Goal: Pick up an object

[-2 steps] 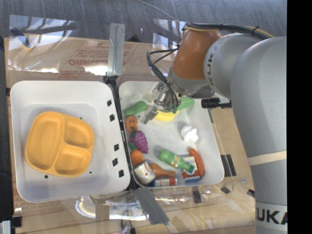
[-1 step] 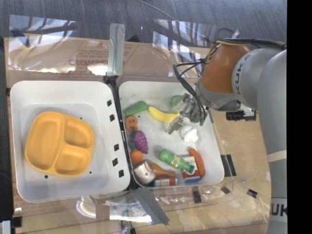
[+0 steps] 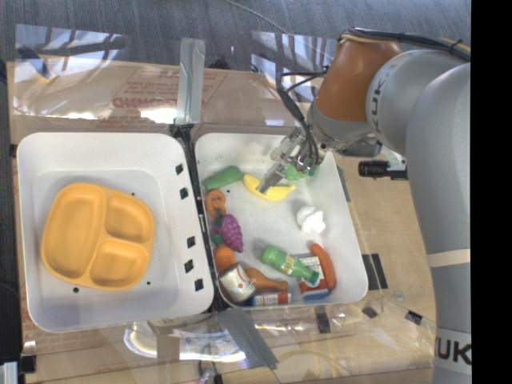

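Note:
My gripper point(image 3: 276, 174) hangs over the far part of the right bin point(image 3: 346, 214), its tips right above a yellow banana point(image 3: 266, 189). A small green piece point(image 3: 298, 172) sits just beside the fingers. The view does not show anything held between them. Elsewhere in the right bin lie a green wedge point(image 3: 223, 178), a carrot point(image 3: 214, 202), purple grapes point(image 3: 230, 231), a white crumpled lump point(image 3: 311, 220), a green bottle point(image 3: 289, 263), a red sausage point(image 3: 323, 266) and a can point(image 3: 236, 285).
The left bin point(image 3: 32, 166) holds a yellow divided tray point(image 3: 98, 235). A grey divider point(image 3: 189, 82) stands between the bins at the back. The arm's grey body point(image 3: 424, 134) fills the right side above the bench.

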Robot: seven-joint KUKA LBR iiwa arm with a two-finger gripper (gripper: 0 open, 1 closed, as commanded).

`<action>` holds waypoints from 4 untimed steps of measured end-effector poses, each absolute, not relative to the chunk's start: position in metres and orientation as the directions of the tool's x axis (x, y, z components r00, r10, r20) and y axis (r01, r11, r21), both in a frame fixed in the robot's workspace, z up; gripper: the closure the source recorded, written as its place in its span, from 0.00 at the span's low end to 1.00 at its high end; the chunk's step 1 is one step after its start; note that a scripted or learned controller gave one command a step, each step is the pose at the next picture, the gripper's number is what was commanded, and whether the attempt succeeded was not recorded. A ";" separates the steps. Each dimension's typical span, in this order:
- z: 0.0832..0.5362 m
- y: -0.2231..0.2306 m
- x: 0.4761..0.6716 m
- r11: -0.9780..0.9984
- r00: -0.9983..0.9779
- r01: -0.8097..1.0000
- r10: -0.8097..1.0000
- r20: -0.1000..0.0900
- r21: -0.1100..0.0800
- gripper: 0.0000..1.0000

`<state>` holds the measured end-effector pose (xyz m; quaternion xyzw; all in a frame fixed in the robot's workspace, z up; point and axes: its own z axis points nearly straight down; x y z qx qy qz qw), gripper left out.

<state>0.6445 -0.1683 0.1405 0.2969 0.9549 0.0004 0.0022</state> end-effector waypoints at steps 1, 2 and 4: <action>0.105 -0.120 0.646 0.801 -0.801 0.598 0.598 0.002 0.000 0.00; 0.117 -0.119 0.648 0.805 -0.805 0.593 0.593 -0.002 0.001 1.00; 0.265 -0.114 0.654 0.696 -0.696 0.718 0.718 -0.005 0.003 1.00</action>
